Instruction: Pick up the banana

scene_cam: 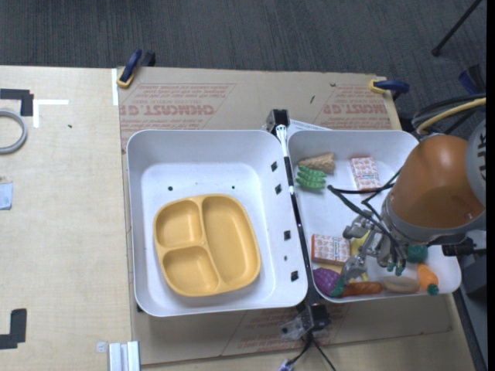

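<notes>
From my remote console: mirrored "CHEMCAST GP" lettering [179, 108] marks the bench [62, 230] sheet; a tan divided plate [206, 243] fills the left bin [203, 154]. Rightward, my pincer [370, 247] hovers over a yellow glimpse, seemingly the banana [356, 246]; grip unreadable.

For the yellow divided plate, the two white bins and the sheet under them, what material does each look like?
The yellow plate looks like moulded plastic with a matte finish: one even colour, rounded compartment ridges. The white bins seem thin formed plastic, slightly glossy, with soft rounded corners. The sheet under them is probably corrugated cardboard: dull brown with red printed lettering.
</notes>
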Available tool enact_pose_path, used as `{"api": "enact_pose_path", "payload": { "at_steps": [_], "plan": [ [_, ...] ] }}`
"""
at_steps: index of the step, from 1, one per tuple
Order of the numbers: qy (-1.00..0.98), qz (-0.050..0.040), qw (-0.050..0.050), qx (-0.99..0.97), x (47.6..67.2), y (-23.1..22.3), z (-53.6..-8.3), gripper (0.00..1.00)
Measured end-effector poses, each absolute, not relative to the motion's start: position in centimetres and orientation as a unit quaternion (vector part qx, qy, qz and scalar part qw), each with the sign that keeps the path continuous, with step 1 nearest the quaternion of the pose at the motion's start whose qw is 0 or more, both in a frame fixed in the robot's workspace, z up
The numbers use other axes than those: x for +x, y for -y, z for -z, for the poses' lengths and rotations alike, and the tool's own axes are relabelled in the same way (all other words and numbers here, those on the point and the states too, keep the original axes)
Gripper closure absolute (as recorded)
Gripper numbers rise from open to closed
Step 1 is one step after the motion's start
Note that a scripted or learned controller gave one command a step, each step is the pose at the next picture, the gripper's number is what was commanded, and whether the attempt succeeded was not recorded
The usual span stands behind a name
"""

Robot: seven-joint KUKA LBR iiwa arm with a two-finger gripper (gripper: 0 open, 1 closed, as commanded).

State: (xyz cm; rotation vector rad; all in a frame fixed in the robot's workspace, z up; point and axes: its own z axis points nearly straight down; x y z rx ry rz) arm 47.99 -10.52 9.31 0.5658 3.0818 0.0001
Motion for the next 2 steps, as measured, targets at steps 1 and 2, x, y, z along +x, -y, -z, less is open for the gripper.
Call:
{"api": "enact_pose_path", "payload": {
  "at_steps": [1, 2],
  "plan": [
    [-0.983, -0.0006, 0.004, 0.183, 48.04, 10.50, -10.24, 1.00],
    [-0.983, -0.0010, 0.006, 0.184, 48.19, 10.51, -11.22, 1.00]
  ]
}}
